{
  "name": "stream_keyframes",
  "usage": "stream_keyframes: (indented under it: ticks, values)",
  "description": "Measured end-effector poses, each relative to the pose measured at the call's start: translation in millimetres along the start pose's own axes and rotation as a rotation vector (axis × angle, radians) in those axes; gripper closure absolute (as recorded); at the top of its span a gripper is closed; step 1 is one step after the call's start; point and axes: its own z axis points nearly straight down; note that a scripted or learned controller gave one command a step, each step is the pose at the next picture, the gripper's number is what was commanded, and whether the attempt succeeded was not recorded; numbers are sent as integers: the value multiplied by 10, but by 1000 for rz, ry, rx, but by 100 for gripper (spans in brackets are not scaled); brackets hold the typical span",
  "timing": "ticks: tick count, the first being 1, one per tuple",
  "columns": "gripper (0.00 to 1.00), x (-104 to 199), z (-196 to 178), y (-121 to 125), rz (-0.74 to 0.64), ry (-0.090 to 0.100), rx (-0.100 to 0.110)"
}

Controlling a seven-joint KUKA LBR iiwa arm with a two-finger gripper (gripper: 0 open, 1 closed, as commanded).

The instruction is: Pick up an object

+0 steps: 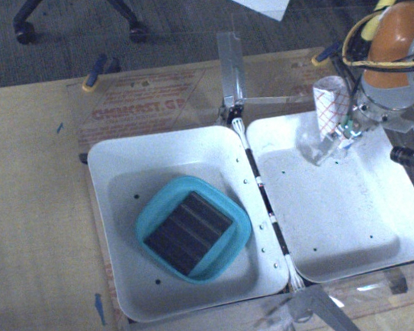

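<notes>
Two shallow white plastic bins are set side by side on a pale wooden bench [31,226]. In the left bin [107,164], a rounded-square teal dish [153,219] is placed near the middle, and a dark ribbed rectangular block [188,231] is laid inside it, turned at a slant. Over the far right corner of the right bin [339,226], the grey two-finger gripper [327,143] is positioned, with a white cylinder printed with a red grid [330,104] just behind it.

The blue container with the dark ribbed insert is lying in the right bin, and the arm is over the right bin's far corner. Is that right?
Not quite. The camera view shows the blue container with its dark ribbed insert lying in the left bin, not the right bin. The rest stands: the arm is over the right bin's far corner.
</notes>
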Motion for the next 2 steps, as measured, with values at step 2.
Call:
stream_keyframes:
  ticks: [2]
  values:
    - [100, 785, -789, 359, 18, -14, -22]
